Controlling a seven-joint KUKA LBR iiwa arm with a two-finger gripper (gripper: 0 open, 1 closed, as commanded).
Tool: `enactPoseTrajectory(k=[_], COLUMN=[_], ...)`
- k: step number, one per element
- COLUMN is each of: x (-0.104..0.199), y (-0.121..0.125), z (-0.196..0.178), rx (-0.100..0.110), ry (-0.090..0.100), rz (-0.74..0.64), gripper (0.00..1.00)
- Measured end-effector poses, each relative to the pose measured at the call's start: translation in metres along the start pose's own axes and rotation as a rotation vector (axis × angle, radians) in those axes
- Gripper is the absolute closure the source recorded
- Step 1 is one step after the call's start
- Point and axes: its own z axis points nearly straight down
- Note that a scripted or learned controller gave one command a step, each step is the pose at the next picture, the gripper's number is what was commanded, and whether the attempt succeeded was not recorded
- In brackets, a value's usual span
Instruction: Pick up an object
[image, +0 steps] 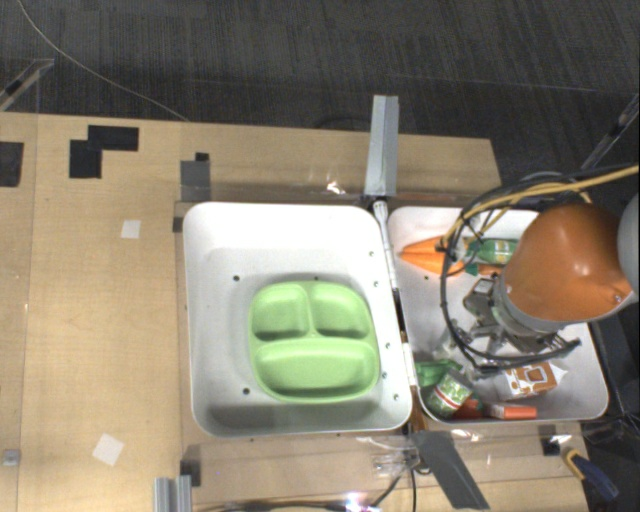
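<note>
Clutter, right white bin (590, 400): orange carrot-shaped toy (425, 255), green can with red label (447, 392), small printed carton (530, 379). Hand state: cannot tell, hidden under orange wrist band (565, 265). Risk: blind descent lands between crowded items, closes on nothing.

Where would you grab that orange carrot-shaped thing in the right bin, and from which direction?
My guess: across the carrot's middle, coming straight down. It lies flat near the right bin's far-left corner, pointed tip toward the divider, so its long sides lie exposed above. The tip looks too thin to pinch; its wider end is hidden under the arm.
</note>
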Motion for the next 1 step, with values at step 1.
enactPoseTrajectory(k=[1], x=[0.0295], y=[-0.0137], z=[-0.0413], rx=[-0.025], ry=[0.018], rz=[-0.255], gripper=[1.0])
